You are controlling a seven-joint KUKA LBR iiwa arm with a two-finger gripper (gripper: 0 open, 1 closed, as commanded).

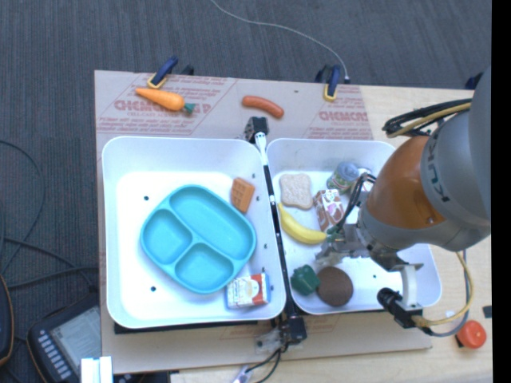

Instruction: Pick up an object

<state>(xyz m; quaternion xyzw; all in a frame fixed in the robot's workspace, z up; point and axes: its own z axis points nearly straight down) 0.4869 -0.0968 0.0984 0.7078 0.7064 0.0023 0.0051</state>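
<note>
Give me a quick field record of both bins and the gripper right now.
left bin: blue divided tray, orange block, small carton
right bin: bread slice, banana, wrapped snack, jar, green item, brown ball
outside bins: carrot, sausage
gripper: low in right bin, beside banana; fingers unclear

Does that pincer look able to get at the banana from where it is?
Probably yes. The pincer hangs in the right bin, right beside the banana. The banana's top looks uncovered, though a slice of bread and a packet crowd it.
</note>
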